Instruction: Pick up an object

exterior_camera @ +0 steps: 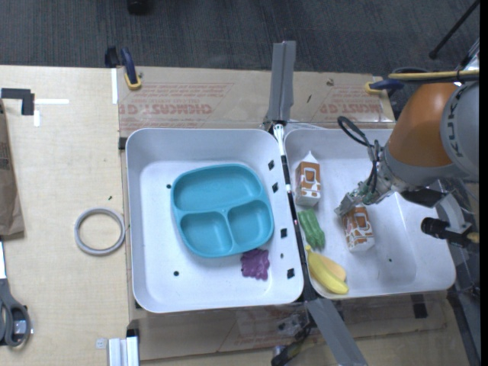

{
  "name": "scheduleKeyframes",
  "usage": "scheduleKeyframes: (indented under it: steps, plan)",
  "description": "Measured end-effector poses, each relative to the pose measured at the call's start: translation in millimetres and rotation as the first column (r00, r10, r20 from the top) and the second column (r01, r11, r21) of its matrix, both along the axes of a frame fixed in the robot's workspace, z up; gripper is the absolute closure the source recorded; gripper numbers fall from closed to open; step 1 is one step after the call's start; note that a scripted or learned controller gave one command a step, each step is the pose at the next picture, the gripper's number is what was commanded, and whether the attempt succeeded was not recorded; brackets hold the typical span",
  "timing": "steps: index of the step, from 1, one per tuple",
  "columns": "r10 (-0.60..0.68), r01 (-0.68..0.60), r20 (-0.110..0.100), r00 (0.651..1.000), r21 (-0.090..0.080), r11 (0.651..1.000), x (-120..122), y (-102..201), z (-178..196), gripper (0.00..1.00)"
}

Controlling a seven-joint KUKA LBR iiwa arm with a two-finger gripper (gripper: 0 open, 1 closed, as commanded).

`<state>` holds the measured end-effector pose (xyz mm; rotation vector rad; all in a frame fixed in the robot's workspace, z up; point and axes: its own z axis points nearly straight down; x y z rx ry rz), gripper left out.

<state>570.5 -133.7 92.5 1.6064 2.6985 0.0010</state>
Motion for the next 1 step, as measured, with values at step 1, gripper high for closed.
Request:
scheduleKeyframes:
  steps: [1]
  plan:
    - [-0.065, 0.065, -0.002, 0.998, -0.001, 0.998, 5.7, 58.4, 98.7, 1.00]
